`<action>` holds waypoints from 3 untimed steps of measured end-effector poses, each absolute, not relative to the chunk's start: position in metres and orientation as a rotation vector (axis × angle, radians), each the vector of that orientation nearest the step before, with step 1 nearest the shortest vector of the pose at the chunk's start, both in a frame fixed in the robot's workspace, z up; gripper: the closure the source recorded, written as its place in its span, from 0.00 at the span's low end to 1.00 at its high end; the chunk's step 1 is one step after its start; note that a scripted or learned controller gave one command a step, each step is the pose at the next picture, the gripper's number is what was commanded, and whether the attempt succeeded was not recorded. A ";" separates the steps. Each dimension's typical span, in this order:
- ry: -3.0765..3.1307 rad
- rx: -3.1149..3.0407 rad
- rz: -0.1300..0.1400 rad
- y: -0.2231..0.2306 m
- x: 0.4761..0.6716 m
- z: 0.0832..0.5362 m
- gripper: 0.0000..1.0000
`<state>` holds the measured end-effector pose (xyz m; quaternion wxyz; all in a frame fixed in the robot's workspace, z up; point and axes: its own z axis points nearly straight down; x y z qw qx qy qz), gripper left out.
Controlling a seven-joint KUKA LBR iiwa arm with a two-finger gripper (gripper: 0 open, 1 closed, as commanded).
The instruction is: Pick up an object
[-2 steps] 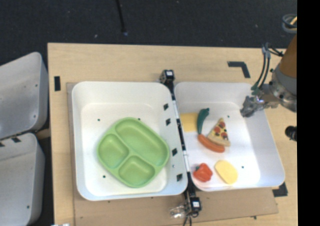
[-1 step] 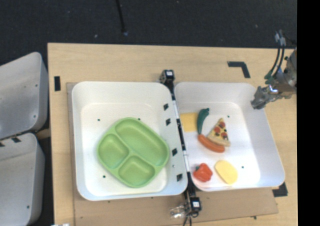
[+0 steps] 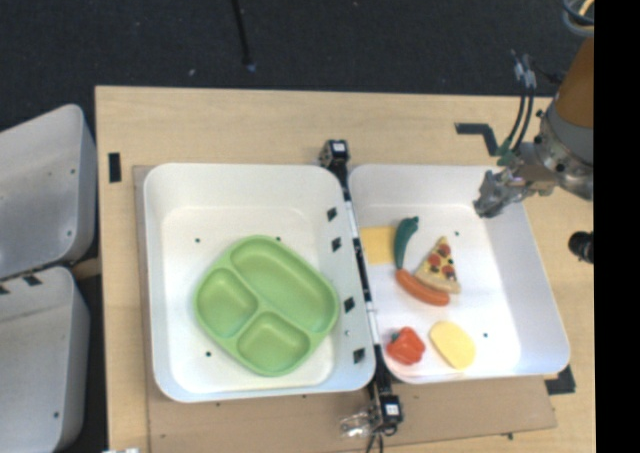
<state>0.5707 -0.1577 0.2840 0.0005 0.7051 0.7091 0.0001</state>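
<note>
Jaws (image 3: 492, 199): at right bin's (image 3: 530, 271) far rim; open or closed, cannot tell.
Pizza slice (image 3: 440, 263): well apart from jaws.

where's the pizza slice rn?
In the right bin, mid-bin: pizza slice lies right of the green pepper, just above the hot dog.

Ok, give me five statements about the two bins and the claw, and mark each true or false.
1. The green divided plate lies in the left bin. True.
2. The pizza slice lies in the left bin. False: it is in the right bin.
3. The claw hangs over the right bin's far right rim. True.
4. The claw holds the hot dog. False: the hot dog lies on the bin floor.
5. The red pepper lies beside the yellow piece. True.
</note>
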 end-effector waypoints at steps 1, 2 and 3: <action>2.229 2.213 0.002 -0.104 0.571 0.288 1.00; 2.230 2.214 0.001 -0.045 0.568 0.285 1.00; 2.228 2.216 -0.002 0.007 0.576 0.266 1.00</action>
